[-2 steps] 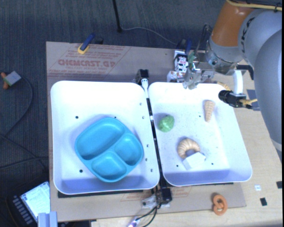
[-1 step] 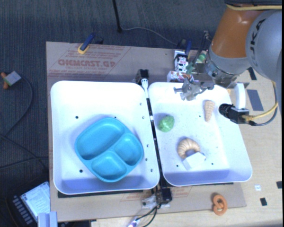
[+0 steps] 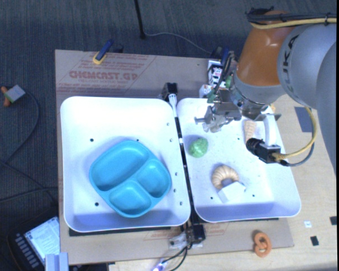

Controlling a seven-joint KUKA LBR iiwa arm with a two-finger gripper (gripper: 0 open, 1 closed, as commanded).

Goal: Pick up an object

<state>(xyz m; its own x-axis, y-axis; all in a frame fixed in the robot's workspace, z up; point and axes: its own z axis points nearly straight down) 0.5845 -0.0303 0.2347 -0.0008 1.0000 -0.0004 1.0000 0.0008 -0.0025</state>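
Tool (image 3: 213, 123) of the grey arm (image 3: 305, 61), positioned over the upper part of the right bin (image 3: 271, 208), just above and to the right of a green leafy item (image 3: 198, 147). Whether the tool is open or closed cannot be told from this view, and nothing can be seen held in it. An orange band (image 3: 263, 44) rings the arm above the wrist, and a yellowish cable (image 3: 305, 145) loops from the wrist down to a black fitting (image 3: 260, 148) over the bin's right half.

Right bin: the green leafy item lies near the left wall, apart from the tool. A tan croissant-shaped piece (image 3: 224, 175) rests lower in the bin, near its middle, with a small white piece (image 3: 229, 192) touching its lower edge. A pale tan object (image 3: 250, 131) sits close to the right of the tool, partly hidden by the arm.

Left bin (image 3: 79, 112): a blue divided plate (image 3: 130, 177) with three compartments lies tilted in the lower half.

Counter (image 3: 101, 75): a brown board with red lettering carries both bins side by side; a blue and yellow clip (image 3: 103, 51) sits at its top edge, and a small orange pretzel-shaped item (image 3: 262, 243) lies below the right bin.
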